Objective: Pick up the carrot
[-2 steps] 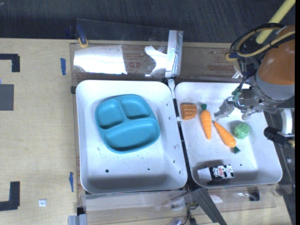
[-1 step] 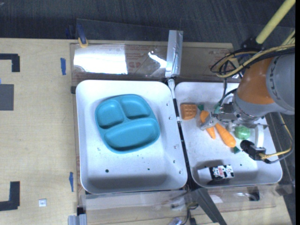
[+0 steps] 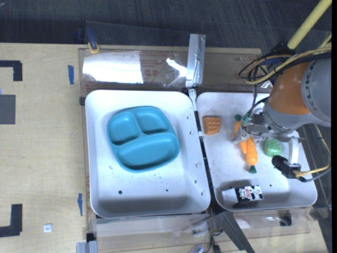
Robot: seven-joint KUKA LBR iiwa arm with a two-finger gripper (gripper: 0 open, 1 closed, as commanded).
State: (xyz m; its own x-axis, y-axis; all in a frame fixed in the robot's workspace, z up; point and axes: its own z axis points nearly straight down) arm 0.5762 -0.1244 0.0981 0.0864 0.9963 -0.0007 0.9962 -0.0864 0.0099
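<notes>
Nearest the camera a small black-and-white item [image 3: 247, 193] lies well below the gripper [image 3: 246, 136], the carrot [image 3: 249, 152] sits just beneath its tip in the right bin [image 3: 224, 162], a green object [image 3: 273, 146] beside, and whether the jaws grip cannot be told.

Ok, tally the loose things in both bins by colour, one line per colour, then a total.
Blue: 1, the divided plate.
Orange: 1, the carrot.
Tan: 1, the waffle piece.
Green: 1, the round item.
Black and white: 1, the small block.
Total: 5
</notes>
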